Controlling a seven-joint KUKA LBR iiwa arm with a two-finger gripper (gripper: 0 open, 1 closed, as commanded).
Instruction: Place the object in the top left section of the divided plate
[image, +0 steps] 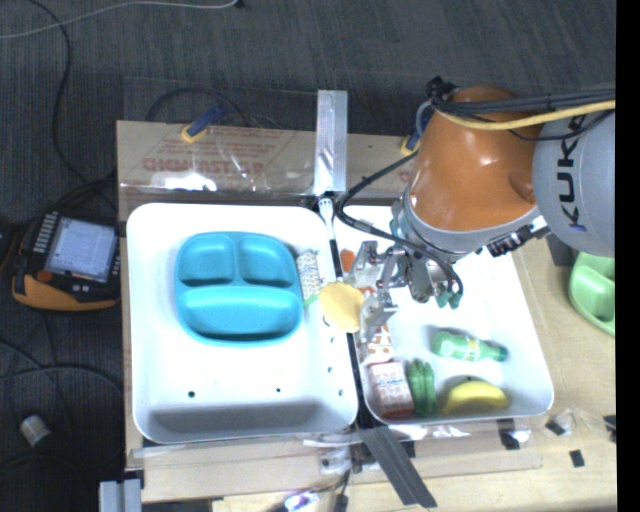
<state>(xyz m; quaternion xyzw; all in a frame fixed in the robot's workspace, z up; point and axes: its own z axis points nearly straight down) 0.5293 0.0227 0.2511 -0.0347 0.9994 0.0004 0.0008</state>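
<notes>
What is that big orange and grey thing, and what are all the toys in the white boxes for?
It is a robot arm, seen by a camera looking down from above. It reaches in from the right. Its gripper hangs over the right bin, near a yellow round piece at the divider between the bins. I cannot tell whether it holds that. Also in the right bin lie a green bottle, a banana and a small box. The left bin holds a blue divided plate, where one toy should go.
</notes>
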